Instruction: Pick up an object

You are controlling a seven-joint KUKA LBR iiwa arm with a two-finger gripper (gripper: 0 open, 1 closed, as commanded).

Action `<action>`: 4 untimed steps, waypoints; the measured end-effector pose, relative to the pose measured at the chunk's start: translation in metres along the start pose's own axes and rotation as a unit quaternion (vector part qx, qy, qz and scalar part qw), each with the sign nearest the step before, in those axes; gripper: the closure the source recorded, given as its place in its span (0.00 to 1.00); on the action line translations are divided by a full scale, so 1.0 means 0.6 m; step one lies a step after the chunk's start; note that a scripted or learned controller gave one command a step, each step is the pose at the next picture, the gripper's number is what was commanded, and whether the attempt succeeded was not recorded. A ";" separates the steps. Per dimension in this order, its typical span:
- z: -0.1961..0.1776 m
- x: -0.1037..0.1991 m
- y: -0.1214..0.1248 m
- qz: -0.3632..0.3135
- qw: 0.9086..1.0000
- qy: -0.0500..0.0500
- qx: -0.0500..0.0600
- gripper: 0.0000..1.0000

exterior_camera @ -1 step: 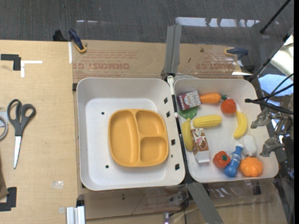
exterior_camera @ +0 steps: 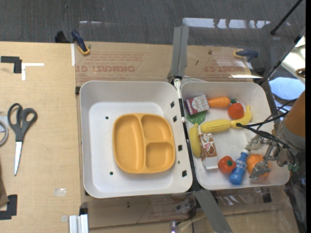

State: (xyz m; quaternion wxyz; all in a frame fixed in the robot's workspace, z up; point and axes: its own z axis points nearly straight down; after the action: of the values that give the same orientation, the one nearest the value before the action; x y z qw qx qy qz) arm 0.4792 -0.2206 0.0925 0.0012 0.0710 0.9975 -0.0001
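The right bin (exterior_camera: 262, 93) holds several toy foods: a corn cob (exterior_camera: 215, 125), a carrot (exterior_camera: 218, 102), a red tomato (exterior_camera: 235, 110), a banana (exterior_camera: 195, 141), a small red-and-white carton (exterior_camera: 208, 148), a maroon packet (exterior_camera: 197, 104), another red tomato (exterior_camera: 226, 164), a blue bottle (exterior_camera: 238, 169) and an orange fruit (exterior_camera: 253, 162). My gripper (exterior_camera: 261, 160) reaches in from the right, low in the bin's near right corner, right over the orange fruit. Its metal fingers (exterior_camera: 259, 170) stand on either side of that fruit. Whether they press on it is not visible.
The left bin (exterior_camera: 92, 144) holds a yellow divided plate (exterior_camera: 144, 143). Scissors (exterior_camera: 20, 130) lie on the wooden bench at the far left. Cardboard and clamps sit behind the bins. A black cable crosses the right bin toward the arm.
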 end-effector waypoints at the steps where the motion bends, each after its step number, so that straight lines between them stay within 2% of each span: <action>1: 0.000 -0.095 0.071 0.098 0.995 -0.001 0.000 0.00; 2: 0.001 0.025 0.156 0.236 0.972 0.002 0.001 0.00; 3: 0.000 -0.083 0.207 0.280 0.960 0.000 0.001 0.00; 4: 0.008 -0.215 0.233 0.387 0.922 0.020 0.012 0.00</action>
State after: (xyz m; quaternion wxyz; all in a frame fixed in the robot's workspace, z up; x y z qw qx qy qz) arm 0.6268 -0.1002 0.0880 -0.0192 0.4511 0.8922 -0.0098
